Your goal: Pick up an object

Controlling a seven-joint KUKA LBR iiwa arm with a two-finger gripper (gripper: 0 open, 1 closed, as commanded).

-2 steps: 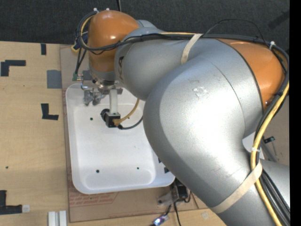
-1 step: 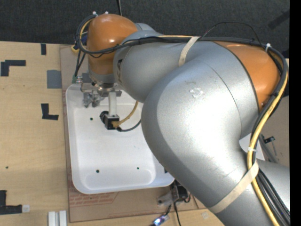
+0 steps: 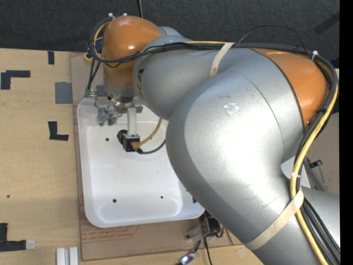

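Tool (image 3: 107, 115) low at white bin's (image 3: 129, 195) far-left corner.
Grip unreadable; so near the rim, it may strike the wall.

One white bin (image 3: 132, 211), one grey-and-orange arm (image 3: 237, 148), one grey square patch (image 3: 63, 92), two black L-shaped marks (image 3: 15, 77) (image 3: 55, 131)
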